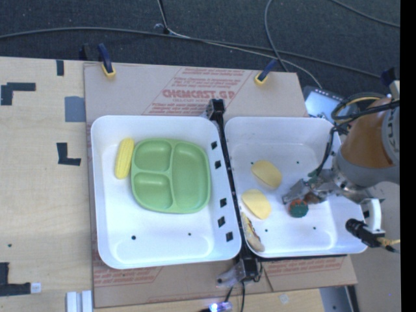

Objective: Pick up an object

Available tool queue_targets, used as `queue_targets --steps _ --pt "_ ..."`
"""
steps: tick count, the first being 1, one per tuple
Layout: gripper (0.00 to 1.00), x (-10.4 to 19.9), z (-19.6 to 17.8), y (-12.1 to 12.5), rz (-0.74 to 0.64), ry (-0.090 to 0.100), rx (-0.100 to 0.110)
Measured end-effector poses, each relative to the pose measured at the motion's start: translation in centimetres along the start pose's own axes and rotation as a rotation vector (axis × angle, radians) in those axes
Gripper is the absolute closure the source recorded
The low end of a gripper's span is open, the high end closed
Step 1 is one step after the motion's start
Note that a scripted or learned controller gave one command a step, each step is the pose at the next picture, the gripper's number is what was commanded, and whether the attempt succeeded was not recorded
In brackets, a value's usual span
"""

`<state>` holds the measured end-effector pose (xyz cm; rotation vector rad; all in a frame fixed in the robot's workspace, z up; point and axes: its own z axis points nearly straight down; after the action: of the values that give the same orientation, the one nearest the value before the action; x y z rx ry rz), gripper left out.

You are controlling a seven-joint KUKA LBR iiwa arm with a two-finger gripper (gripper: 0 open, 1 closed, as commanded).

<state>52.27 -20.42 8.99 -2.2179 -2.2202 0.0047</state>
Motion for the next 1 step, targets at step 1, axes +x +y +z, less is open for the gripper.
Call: queue_targets --steps 1 --pt "1.00 0.01 -1.28 0.10 -0.001 0.000 -0.003"
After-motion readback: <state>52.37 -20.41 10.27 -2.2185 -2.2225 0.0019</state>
